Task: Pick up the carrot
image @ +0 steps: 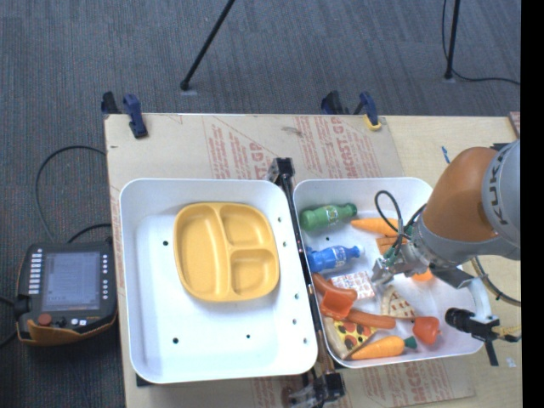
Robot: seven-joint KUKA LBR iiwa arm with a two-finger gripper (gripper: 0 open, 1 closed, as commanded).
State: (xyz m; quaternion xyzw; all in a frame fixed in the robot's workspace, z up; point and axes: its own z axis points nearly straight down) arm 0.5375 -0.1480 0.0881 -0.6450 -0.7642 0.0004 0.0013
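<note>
The gripper (384,272) is low inside the right bin (425,187), its tip among the toys near the bin's middle; whether it is clenched or released cannot be told from this angle, and nothing is visibly between its tips. Just beside it lies a small white packet (353,280), with a blue bottle (333,256) to the left and a green bottle (327,216) above that. One carrot (372,225) lies near the bin's upper middle, close to the arm's wrist. A second carrot (382,347) rests along the bin's near wall, beside a pizza slice (348,334) and a red pepper (427,330). A red piece (337,300) lies left of the gripper. The left bin (144,313) holds a yellow divided plate (227,251). Both bins sit on the table (246,138).
</note>
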